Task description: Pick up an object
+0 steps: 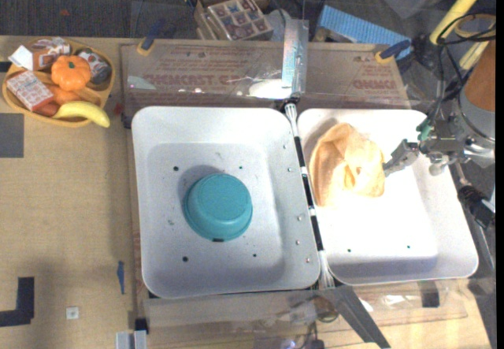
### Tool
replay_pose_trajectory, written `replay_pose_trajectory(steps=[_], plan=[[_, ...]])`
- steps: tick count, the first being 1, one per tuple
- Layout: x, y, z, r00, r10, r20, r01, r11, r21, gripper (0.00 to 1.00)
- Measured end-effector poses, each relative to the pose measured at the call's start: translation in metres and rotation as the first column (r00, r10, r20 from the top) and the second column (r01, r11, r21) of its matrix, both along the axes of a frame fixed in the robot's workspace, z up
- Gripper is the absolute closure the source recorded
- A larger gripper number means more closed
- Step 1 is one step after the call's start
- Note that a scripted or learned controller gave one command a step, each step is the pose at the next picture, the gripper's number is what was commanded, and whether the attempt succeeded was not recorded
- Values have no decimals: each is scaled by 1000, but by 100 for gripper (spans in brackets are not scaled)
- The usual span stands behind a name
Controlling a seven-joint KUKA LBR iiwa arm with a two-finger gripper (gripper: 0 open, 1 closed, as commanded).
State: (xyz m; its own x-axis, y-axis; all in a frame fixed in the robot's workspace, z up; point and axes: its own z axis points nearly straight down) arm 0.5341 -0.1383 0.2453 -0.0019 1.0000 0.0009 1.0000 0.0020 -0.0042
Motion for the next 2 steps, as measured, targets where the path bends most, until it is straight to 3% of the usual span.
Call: replay_pose_trajectory(steps=[1, 2], plan=[[44, 7, -55, 1000, -1, 1, 1, 1000, -1, 0], [64, 11, -145, 996, 90, 2, -90, 996, 0, 0]])
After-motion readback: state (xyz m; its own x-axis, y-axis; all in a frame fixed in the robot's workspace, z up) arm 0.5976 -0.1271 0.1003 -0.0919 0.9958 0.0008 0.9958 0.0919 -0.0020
